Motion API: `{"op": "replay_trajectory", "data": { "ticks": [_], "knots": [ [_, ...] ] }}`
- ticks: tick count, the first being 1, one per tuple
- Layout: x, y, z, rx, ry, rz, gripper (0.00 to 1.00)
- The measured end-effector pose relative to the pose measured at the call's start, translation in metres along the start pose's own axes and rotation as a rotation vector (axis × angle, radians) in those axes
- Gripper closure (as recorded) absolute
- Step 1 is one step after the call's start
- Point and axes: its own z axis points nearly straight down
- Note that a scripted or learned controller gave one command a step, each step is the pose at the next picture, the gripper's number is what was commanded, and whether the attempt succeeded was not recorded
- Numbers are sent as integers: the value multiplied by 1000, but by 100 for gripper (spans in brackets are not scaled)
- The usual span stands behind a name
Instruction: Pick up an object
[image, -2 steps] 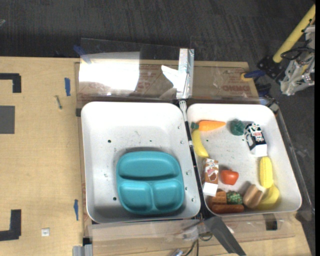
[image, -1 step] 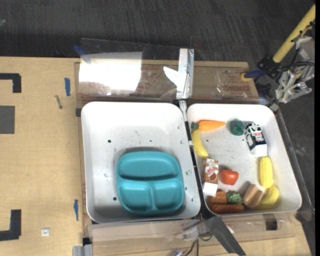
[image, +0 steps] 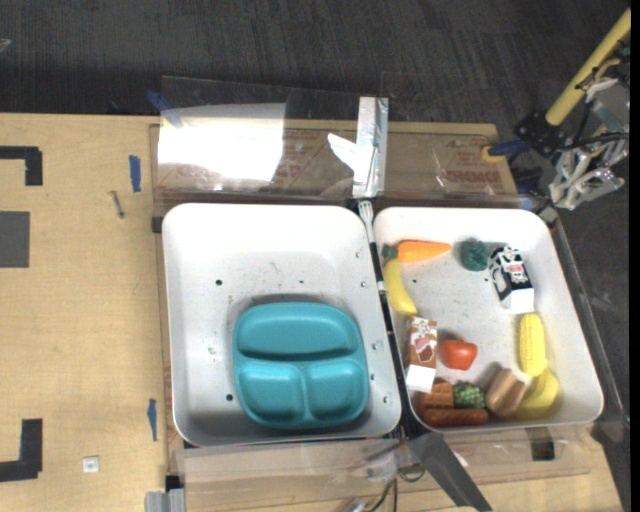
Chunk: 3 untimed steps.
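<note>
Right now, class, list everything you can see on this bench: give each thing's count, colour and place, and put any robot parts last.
bins: 2, white, side by side on the bench
divided tray: 1, teal, left bin, toward the near edge
carrot: 1, orange, right bin, far side
banana: 1, yellow, right bin, along the left wall
green toy: 1, dark green, right bin, far side, right of the carrot
milk carton: 1, black and white, right bin, far right
corn cob: 1, yellow, right bin, right side
tomato: 1, red, right bin, middle
small box: 1, brown and white, left of the tomato
hot dog bun: 1, tan, right bin, near right corner
</note>
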Motion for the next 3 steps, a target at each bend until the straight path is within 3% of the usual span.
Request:
{"op": "replay_trajectory", "data": {
  "ticks": [1,2,3],
  "knots": [
    [0,0,5,-1,0,-153,100],
    [0,0,-12,6,-5,-247,100],
    [3,1,-31,7,-5,-438,100]
  ]
}}
